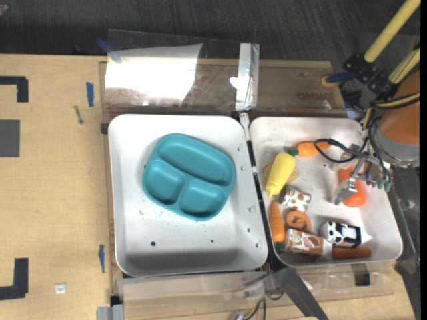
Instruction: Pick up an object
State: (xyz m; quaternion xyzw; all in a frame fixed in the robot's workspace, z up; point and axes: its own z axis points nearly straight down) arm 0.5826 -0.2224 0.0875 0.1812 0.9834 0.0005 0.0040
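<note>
Brown sausage (349,251) at bin's (393,245) near rim; pincer (348,191) over orange-red toy (355,193), grip unclear.

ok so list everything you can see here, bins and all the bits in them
shallow white bins: 2, white, side by side on the bench
teal divided plastic plate: 1, teal, in the left bin, three compartments
yellow toy corn cob: 1, yellow, right bin, near its left wall
orange toy carrot: 1, orange, right bin, along the left wall
small orange toy piece: 1, orange, right bin, top
black and white cow-patterned toy: 1, right bin, lower right
brown printed toy packets: several, brown and white, right bin, lower middle
red-orange round toy: 1, right bin, under the gripper
gripper: 1, metal, low over the right bin's right side
arm: 1, grey with orange band, right edge
</note>
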